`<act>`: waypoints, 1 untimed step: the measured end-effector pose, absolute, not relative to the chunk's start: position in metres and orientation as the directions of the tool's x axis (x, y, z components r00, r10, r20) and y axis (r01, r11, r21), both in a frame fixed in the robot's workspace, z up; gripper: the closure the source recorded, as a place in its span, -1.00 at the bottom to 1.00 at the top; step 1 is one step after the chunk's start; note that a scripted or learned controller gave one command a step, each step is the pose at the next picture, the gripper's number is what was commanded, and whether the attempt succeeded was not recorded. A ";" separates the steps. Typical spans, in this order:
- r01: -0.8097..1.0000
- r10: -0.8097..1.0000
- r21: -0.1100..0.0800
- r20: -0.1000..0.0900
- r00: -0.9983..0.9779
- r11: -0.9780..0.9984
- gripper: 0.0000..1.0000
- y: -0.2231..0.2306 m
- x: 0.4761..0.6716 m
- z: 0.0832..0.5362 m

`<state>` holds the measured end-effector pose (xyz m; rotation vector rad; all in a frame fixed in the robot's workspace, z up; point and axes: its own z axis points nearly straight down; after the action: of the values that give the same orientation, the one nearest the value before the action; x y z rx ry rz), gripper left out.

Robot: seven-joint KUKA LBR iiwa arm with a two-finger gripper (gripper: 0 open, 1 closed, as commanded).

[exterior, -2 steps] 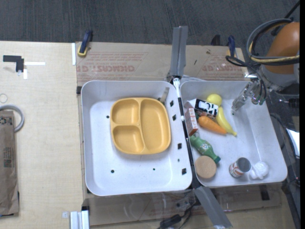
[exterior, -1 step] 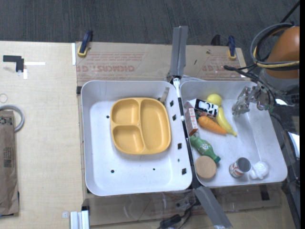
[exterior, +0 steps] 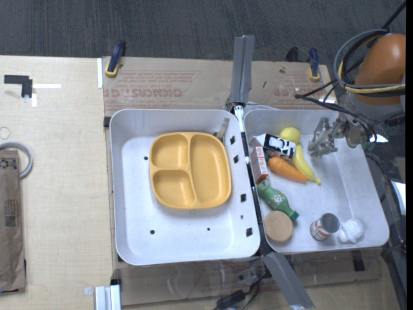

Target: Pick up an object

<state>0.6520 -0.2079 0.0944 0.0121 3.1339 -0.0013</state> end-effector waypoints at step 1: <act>-0.187 -0.187 -0.003 -0.009 -0.982 0.982 1.00 -0.219 0.658 0.094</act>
<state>0.6584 -0.2189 0.0945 -0.2935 3.1189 -0.0028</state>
